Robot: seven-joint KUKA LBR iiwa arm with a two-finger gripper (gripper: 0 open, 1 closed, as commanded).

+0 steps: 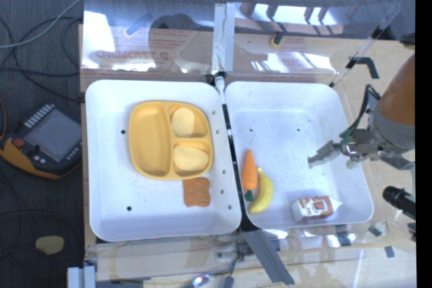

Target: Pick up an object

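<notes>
Carton [314, 208]: small box lying near the front edge of the right bin [290, 104], nearest the camera.
Banana [262, 193]: just left of the carton, touching the carrot [250, 170] by the divider.
Gripper [325, 154]: over the right bin's right side, well apart from all items; fingers spread, nothing between them.
Left bin [108, 165]: yellow tray [152, 138] with two pale round pieces; brown toast slice [196, 192] just below it.
</notes>
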